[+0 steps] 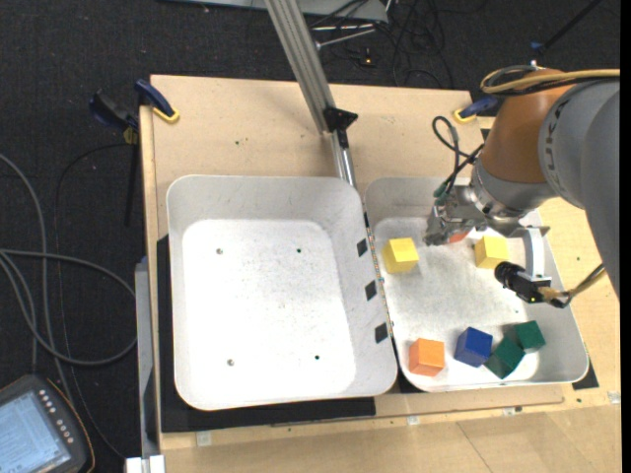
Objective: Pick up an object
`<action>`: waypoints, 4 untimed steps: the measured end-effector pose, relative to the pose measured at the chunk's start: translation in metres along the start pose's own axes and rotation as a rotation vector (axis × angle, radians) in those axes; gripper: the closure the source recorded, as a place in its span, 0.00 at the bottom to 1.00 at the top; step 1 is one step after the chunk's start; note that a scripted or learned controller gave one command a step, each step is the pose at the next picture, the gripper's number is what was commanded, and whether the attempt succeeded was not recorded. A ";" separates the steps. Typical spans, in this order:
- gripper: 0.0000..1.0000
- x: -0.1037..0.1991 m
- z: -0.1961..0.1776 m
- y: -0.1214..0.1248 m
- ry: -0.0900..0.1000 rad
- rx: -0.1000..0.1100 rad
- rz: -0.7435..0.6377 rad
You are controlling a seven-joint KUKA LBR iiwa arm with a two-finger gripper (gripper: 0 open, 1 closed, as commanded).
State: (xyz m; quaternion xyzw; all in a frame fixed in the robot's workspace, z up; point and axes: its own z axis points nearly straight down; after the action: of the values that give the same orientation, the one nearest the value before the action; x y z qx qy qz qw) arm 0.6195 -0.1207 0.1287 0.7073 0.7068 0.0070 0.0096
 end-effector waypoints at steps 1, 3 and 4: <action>1.00 -0.003 -0.063 -0.001 0.002 0.017 -0.003; 1.00 -0.003 -0.096 0.001 0.003 0.025 -0.003; 1.00 0.058 -0.104 0.015 0.005 0.021 -0.010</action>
State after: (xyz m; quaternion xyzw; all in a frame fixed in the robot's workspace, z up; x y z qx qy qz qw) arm 0.6325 -0.0623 0.2330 0.7040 0.7102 0.0015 0.0005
